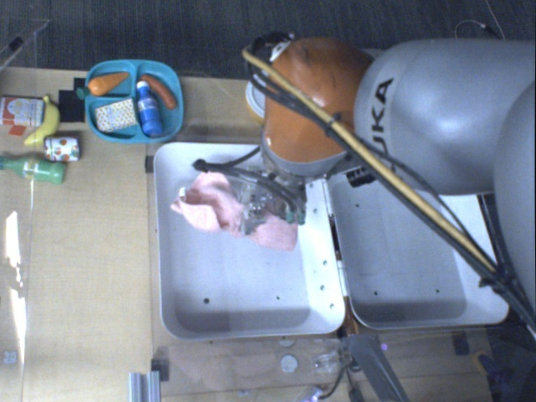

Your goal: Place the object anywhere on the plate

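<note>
Dark grey carpet floor runs across top of frame. Light wood bench fills left & bottom, w/ a clear acrylic panel at far left edge catching white glare from overhead light.

Crumpled pink cloth, lying rumpled on the left bin's floor, upper part, partly under the arm

Pink cloth; white bins; blue divided plate; grey arm, orange band; tan worktop.
</note>
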Available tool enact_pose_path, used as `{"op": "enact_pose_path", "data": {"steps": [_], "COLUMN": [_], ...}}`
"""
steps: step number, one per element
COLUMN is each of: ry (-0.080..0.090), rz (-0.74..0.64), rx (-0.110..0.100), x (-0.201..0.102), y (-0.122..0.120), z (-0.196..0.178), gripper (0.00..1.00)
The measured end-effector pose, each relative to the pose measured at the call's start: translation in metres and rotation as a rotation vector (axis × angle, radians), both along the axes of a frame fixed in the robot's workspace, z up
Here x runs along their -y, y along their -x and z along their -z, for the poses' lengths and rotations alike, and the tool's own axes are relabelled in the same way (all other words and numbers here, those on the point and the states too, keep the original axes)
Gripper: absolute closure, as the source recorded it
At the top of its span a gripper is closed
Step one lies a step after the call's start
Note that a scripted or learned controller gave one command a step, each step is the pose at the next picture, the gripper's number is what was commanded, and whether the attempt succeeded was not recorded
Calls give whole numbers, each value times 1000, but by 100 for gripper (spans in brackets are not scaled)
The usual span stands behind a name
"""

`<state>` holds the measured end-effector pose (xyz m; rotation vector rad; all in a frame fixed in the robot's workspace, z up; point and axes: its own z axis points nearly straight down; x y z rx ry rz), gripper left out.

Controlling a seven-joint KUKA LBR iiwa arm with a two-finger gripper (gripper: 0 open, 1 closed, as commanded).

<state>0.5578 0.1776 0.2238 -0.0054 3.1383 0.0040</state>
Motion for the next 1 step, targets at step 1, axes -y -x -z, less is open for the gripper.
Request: {"op": "enact_pose_path", "data": {"steps": [1], "ry": [0], "rz": [0], "rx": [1], "x": [0], "y": [0], "z": [0], "gripper": [0]}}
